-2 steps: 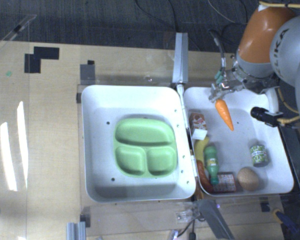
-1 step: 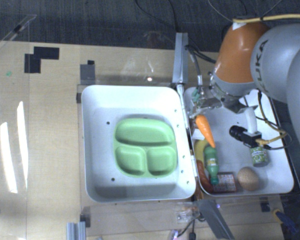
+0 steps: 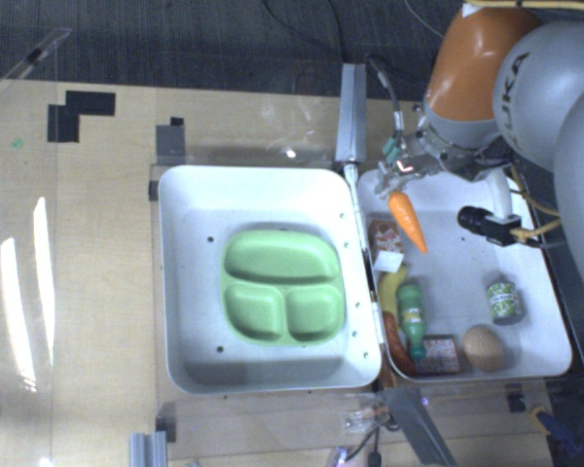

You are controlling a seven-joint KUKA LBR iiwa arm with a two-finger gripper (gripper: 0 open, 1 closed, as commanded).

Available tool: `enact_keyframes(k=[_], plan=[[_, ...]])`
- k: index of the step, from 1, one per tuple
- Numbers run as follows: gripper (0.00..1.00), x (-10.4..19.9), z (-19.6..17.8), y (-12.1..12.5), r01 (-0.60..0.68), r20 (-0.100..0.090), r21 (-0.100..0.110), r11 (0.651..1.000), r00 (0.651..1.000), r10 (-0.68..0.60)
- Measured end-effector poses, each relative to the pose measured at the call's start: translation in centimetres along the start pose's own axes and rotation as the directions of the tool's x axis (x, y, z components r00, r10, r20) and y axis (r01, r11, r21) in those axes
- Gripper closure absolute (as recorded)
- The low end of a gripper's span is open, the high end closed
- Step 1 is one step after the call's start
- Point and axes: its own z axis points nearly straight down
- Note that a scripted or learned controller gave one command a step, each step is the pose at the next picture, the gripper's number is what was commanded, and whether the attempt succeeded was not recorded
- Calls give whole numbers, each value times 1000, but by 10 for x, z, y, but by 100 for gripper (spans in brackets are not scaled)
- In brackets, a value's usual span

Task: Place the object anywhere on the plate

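We hold the carrot (image 3: 407, 221) by its top in our closed claw (image 3: 401, 175) above the right bin, so next we carry it left to the plate (image 3: 280, 284).

An orange carrot (image 3: 407, 221) hangs from the fingers (image 3: 401, 168) over the right bin (image 3: 535, 261), green plate (image 3: 280, 285) left.

An orange carrot (image 3: 407, 220) hangs tilted over the right bin; the green three-compartment plate (image 3: 281, 284) sits left.
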Motion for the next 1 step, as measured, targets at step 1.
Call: enact_keyframes(k=[1], plan=[[100,72,16,-35,57,-2,4,998,998,-57]])
